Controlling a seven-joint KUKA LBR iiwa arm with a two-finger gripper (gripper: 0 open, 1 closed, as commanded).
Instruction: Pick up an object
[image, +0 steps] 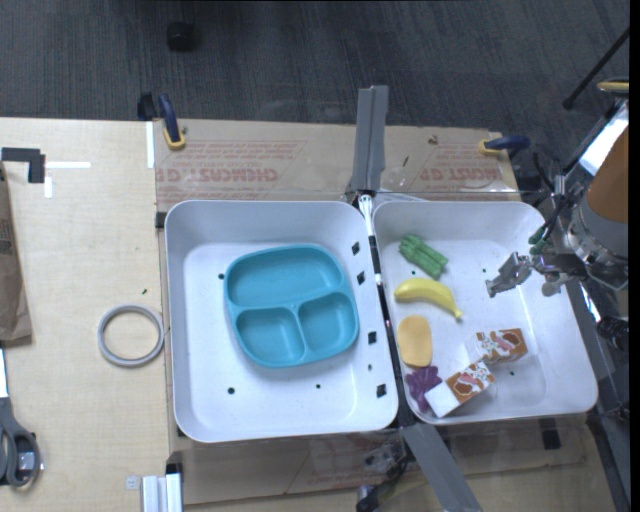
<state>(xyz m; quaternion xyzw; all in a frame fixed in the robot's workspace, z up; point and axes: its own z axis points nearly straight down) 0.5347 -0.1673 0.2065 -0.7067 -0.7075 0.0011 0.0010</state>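
Arm hangs over the right bin, nothing in its grip

Over the right bin (560, 395), toward its right wall, the gripper (525, 272) hangs above bare white floor with its two fingers spread apart and nothing between them. Left of it, well apart, the things to pick lie along the bin's left side: a green vegetable (424, 255) at the far end, a banana (427, 294) just nearer, then an orange piece (415, 340), and a purple bunch of grapes (421, 380) at the near corner. A small carton (468, 386) lies tilted beside the grapes, with a second carton (500, 347) just to its right. None of these touches the gripper. Across the divider, the left bin (200, 390) holds a blue sectioned plate (291, 304). Out on the bench to the left lie a grey ring (131, 334) and, at the near edge, scissors (17, 452).
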